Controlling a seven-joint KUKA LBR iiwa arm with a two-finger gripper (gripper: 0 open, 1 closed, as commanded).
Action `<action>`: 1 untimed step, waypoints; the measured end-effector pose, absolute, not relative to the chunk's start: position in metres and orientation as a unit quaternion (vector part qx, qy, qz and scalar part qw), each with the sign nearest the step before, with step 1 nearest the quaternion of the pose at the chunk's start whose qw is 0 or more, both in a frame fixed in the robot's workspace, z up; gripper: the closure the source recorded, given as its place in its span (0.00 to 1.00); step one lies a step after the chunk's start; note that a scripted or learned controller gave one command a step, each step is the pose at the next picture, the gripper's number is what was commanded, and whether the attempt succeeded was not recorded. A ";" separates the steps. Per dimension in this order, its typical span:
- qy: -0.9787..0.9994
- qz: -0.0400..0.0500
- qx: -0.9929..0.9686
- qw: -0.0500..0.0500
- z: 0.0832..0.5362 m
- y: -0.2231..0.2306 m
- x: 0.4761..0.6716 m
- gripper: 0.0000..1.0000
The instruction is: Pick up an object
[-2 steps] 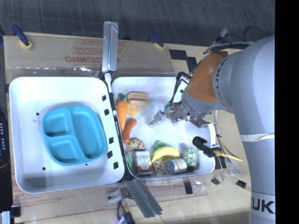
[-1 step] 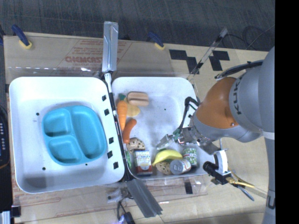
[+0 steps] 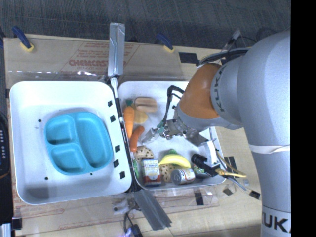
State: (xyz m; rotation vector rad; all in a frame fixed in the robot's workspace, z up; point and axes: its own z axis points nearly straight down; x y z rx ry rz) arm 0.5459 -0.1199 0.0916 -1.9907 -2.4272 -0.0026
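The left bin (image 3: 24,132) holds a blue three-section plastic plate (image 3: 78,142). The right bin (image 3: 163,89) is crowded: two carrots (image 3: 129,121) lying end to end with their long axes up-down in the frame, a bread roll (image 3: 145,103), a curved yellow banana (image 3: 175,160) lying crosswise, cookies (image 3: 143,153), a small can (image 3: 183,176). The claw (image 3: 165,129) hangs mid-bin just above the banana; whether it is wide or narrow I cannot tell.
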 end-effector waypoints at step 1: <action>-0.735 0.001 -0.678 0.000 0.092 -0.186 0.484 0.00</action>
